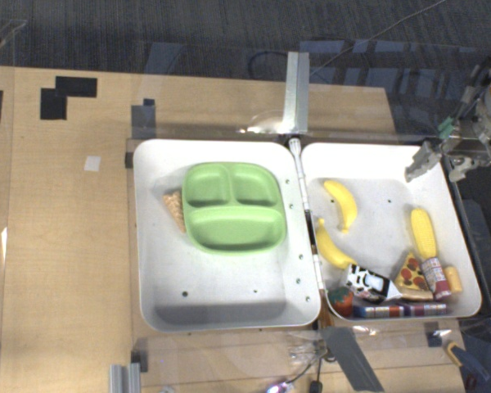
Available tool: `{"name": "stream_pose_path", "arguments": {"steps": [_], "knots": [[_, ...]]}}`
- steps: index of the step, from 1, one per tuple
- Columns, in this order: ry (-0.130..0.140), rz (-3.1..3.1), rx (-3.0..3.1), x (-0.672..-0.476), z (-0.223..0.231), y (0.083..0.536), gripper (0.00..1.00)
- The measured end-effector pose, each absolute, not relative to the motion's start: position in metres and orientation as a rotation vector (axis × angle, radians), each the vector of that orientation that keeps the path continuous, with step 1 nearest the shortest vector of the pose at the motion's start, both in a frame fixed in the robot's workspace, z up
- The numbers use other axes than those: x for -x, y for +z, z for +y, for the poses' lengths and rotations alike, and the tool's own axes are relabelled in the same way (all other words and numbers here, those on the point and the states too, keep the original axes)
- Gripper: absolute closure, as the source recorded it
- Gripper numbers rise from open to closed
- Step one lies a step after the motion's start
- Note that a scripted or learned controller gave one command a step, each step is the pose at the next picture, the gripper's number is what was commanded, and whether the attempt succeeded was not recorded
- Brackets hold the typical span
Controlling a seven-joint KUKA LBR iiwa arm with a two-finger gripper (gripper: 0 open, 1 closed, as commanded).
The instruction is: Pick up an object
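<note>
My gripper (438, 167) hangs over the far right corner of the right bin (376, 164). Its two fingers stand apart, open, with nothing between them. Below it in that bin lie a yellow corn cob (423, 232), a curved banana (341, 203) and a second banana (331, 249) against the left wall. At the near end a pizza slice (410, 275), a small reddish bottle (439, 277), a black-and-white toy (367, 281) and a striped stick (383, 309) crowd together.
The left bin (159, 293) holds a green divided plate (233, 205) with a brown grainy bar (174, 210) beside its left edge. A metal post (297, 92) rises behind the rim shared by the bins. The right bin's middle floor is bare.
</note>
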State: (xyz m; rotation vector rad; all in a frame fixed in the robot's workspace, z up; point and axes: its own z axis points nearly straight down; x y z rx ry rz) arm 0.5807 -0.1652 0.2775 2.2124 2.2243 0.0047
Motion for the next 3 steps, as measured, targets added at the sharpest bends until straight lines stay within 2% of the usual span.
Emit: {"name": "stream_pose_path", "arguments": {"steps": [1,2,3], "knots": [[0.003,2.132,-2.305,-0.593,-0.138,0.137,0.00],[0.012,2.270,-2.157,-0.628,-0.109,0.090,0.00],[0.025,2.267,-2.154,-0.630,-0.106,0.103,1.00]]}}
